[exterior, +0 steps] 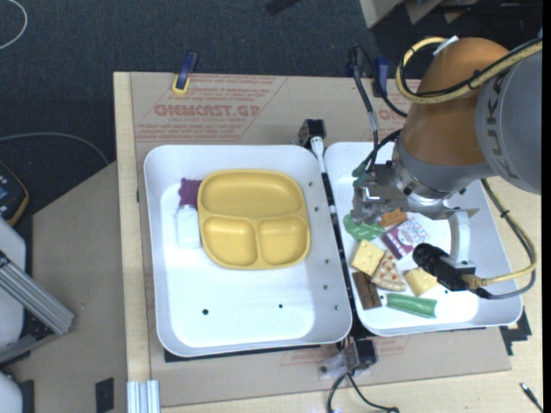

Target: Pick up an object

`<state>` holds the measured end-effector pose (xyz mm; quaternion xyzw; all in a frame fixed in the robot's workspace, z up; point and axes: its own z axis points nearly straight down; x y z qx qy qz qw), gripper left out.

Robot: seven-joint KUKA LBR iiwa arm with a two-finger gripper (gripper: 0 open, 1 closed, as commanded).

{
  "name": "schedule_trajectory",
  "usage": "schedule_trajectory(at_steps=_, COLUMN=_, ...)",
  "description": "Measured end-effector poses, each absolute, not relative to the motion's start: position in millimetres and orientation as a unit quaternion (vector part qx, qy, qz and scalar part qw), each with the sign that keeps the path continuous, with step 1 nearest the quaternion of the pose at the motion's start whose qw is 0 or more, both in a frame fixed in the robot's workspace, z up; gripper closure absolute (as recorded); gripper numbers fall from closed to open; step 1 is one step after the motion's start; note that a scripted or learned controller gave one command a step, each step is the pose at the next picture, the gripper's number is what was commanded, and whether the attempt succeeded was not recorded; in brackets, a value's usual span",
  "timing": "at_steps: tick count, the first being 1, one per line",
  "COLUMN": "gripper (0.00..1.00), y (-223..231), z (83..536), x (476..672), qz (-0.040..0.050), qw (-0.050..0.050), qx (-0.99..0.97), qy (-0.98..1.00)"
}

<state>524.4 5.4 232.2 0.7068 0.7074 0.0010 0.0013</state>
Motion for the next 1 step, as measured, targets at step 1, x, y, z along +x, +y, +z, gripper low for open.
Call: schedule_trajectory(at_steps=1, gripper=1.00, y=17.3, z=228.5, x=511.6, qz=-0.0009, qw=-0.001, qx=0.707, qy=0.708)
